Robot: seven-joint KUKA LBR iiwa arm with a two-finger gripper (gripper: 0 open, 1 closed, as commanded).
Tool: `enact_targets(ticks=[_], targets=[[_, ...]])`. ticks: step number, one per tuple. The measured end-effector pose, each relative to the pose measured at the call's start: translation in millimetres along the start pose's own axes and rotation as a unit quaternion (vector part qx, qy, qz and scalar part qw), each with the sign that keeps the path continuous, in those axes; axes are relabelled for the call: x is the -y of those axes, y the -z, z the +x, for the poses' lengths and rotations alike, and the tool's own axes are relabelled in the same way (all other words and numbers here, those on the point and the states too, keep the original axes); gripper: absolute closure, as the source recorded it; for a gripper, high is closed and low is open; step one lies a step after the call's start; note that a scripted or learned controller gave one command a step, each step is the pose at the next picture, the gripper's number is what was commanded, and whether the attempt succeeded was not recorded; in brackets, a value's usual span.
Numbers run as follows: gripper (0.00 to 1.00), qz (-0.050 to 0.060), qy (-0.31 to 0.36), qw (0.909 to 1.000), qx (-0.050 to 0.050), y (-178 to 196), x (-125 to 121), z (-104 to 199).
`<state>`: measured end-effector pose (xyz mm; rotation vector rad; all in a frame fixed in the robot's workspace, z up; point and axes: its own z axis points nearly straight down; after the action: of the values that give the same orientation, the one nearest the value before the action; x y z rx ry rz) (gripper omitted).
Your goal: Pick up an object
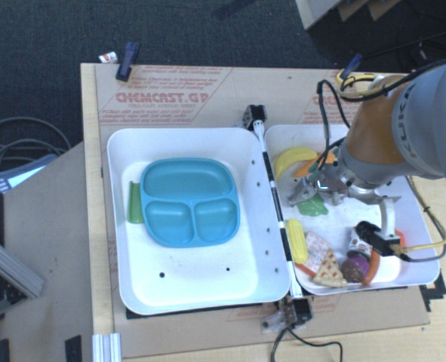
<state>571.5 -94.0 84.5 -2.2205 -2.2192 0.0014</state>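
The gripper [307, 192] is down inside the right bin [425, 216], at that bin's upper-left part, just below the yellow banana [294, 159] that lies against the bin's far-left corner. Whether anything is clamped cannot be told: the metal parts at the wrist's end blur together over the bin floor.

The thing nearest the tool, and so the likeliest target, is a small green piece [312, 207] lying on the right bin's floor directly under and slightly toward the near side of the gripper. It looks flat, leafy and irregular, pale green, with no clear long axis; it appears to touch or nearly touch the tool's lower end. A descent straight down from where the tool sits would meet it, in this reading.

Other toy food sits farther toward the near edge of the right bin: a corn cob [295, 240] along the left wall, its long axis running down that wall, a pizza slice [329, 271] beside it, and a dark purple piece [356, 265] next to that.

The left bin [132, 277] holds a blue divided plate [189, 200], with a green strip [135, 201] at its left edge
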Motion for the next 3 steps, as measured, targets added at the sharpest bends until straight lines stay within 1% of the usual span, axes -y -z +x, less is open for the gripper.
enact_targets(ticks=[1, 2, 3], targets=[[0.00, 0.000, 0.000, 1.0000, 0.000, 0, 2, 0], [1.00, -0.001, 0.000, 1.0000, 0.000, 10, 1, 0], [0.00, -0.001, 0.000, 1.0000, 0.000, 10, 1, 0]])
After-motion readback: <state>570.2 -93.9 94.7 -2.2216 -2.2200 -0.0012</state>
